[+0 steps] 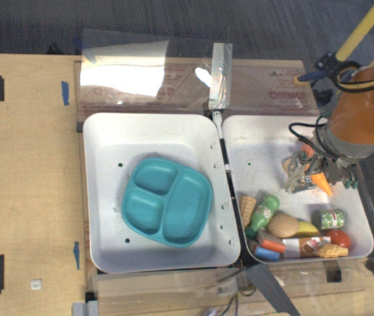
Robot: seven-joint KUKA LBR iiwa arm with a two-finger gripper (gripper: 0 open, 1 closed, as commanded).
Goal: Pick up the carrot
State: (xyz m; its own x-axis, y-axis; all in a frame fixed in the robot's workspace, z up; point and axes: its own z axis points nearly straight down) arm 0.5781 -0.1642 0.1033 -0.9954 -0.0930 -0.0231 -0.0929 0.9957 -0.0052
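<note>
The carrot [320, 182] is a small orange cone in the right bin [259, 143], near its right side, tip pointing down and right. My gripper [311, 176] comes down from the orange-banded wrist at the right edge. Its metal fingers [297, 175] sit against the carrot's left side and appear closed on its thick end. Cables and the wrist hide the part of the bin behind it.
Several toy foods crowd the right bin's front: a cone [248, 209], a green bottle [262, 214], a bread roll [284, 226], a can [332, 217] and a tomato [339, 238]. A teal divided plate [167, 201] lies in the left bin [108, 143].
</note>
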